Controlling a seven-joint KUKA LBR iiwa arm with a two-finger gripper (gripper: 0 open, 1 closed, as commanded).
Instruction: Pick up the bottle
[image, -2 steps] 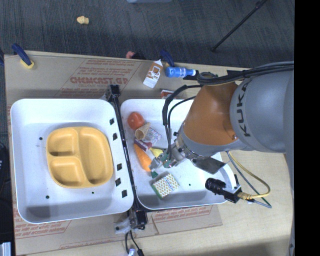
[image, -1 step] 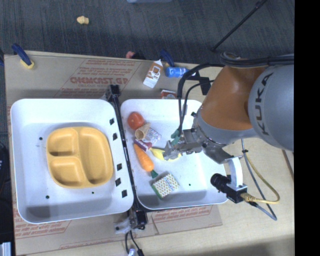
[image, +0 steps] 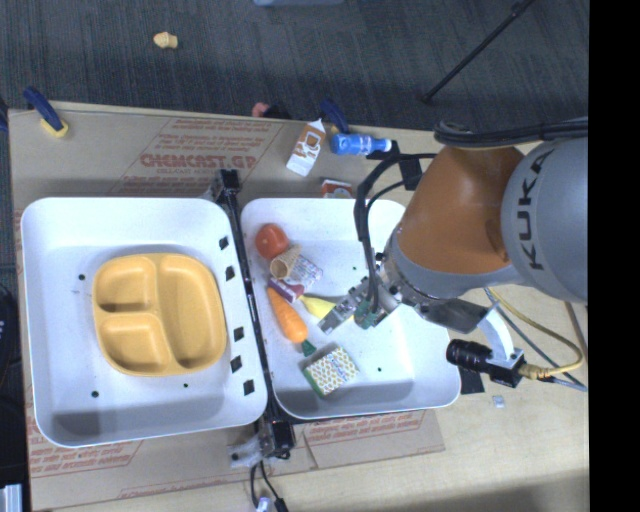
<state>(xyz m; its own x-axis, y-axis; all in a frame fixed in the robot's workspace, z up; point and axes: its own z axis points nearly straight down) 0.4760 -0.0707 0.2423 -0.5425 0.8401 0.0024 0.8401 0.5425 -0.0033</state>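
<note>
A small blue bottle (image: 352, 145) with a pale cap lies on its side on the cardboard behind the right bin (image: 430, 395), outside it. My gripper (image: 355, 312) hangs low over the middle of the right bin, well in front of that bottle. Its tip is next to a yellow banana-like piece (image: 318, 303). A short tan and white container (image: 294, 267) lies on its side up and to the left of the gripper. The big orange wrist hides the bin's right half.
The right bin also holds a red tomato (image: 270, 240), an orange carrot (image: 290, 320), a purple piece (image: 284, 292) and a green checkered box (image: 330, 369). A yellow divided plate (image: 160, 312) sits in the left bin (image: 50, 230). A small carton (image: 308, 146) lies by the bottle.
</note>
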